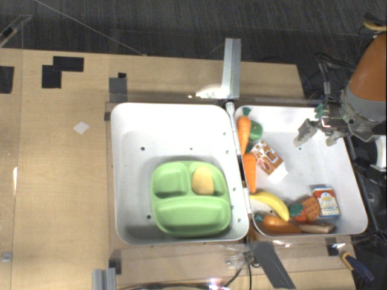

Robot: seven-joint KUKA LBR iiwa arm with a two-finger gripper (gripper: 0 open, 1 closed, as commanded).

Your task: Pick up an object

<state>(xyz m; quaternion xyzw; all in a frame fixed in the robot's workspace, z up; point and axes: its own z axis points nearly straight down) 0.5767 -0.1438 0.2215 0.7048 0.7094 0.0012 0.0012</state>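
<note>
The grey arm with the orange band is reaching in from three o'clock, and its two-finger end effector (314,132) is hanging over the upper right part of the right-hand shallow white bin (284,115), above bare floor. Its fingers are standing apart, released, with nothing between them.

No one object is named by the task, so the nearest candidate matters. That is the small brown-and-white printed snack packet (267,157), which is lying toward about eight o'clock from the end effector, near but not under it, tilted so its long axis is running from ten o'clock to four o'clock. Just beside it, along the bin's left wall, the two orange plastic carrots (244,150) are lying end to end, pointing twelve to six.

The yellow plastic banana (271,203) and the small red-and-white carton (326,200) are sitting farther off, toward six o'clock, among crowded toys.
</note>
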